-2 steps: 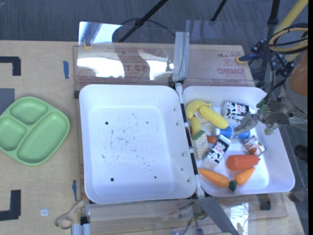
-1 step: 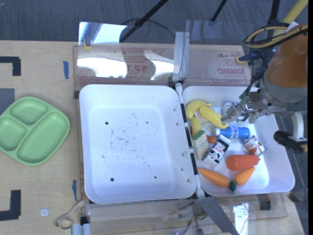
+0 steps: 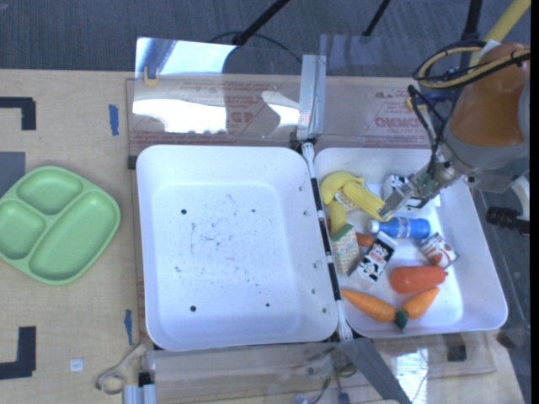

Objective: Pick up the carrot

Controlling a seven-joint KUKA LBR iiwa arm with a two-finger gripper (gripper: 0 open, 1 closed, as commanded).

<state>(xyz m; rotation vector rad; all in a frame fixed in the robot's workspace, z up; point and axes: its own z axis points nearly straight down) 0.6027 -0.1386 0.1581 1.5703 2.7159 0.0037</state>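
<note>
- Fingers of the gripper [image 3: 402,199]: whether apart or together, I cannot tell; they hover over the bananas [image 3: 349,194].
- Carrot [image 3: 368,305] lies at six o'clock, right bin [image 3: 484,305].
- Risk: crowded neighbours could get grabbed instead.

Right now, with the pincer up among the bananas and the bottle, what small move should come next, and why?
Probably shift the pincer toward the near edge of the right bin, to hang over the carrot. The pincer sits over the bananas and blue bottle, while the carrot lies at the bin's near left corner, beside a second carrot.
</note>
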